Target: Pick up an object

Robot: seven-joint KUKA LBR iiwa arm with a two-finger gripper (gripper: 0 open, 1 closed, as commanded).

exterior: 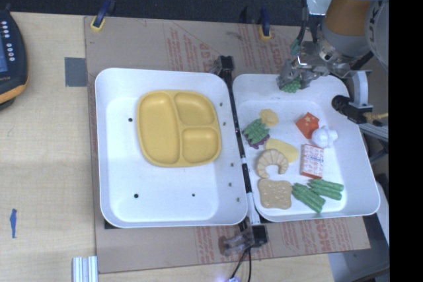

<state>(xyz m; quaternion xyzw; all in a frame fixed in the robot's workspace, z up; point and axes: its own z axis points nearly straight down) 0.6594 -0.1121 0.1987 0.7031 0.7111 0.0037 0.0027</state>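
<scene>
My gripper (291,80) hangs over the far edge of the right bin (353,208), shut on a small green toy vegetable (288,84) at its fingertips. Below it in the bin lie several toy foods: a green-and-purple vegetable (255,131), a yellow round piece (269,117), a yellow wedge (283,148), a croissant (271,162), a toast slice (274,193), green beans (316,193), a red-and-white carton (312,161), a red piece (307,124) and a white ball (324,137).
The left bin (119,195) holds a yellow divided plate (178,127). A black clip (225,65) sits between the bins at the far side. A pendant (10,56) lies at the bench's left edge. Blue-and-yellow clamps (101,15) pin the cardboard.
</scene>
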